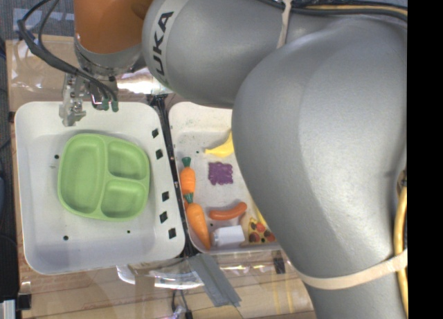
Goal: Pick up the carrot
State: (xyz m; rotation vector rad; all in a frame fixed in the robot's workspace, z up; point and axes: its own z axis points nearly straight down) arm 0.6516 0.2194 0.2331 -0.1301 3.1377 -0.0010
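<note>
Two carrots [192, 203] show; arm [311, 124] hides much of right bin [197, 241].

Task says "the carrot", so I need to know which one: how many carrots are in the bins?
2, both in the right bin along its left wall: one carrot farther back, the other nearer the front. The arm covers much of that bin, so more may be hidden.

pale wooden bench [90, 290], glossy sheen

2 white bins [28, 193]; 1 green plate [104, 176]; 2 carrots [196, 221]; 1 sausage [227, 211]; 1 grape bunch [221, 172]
</note>
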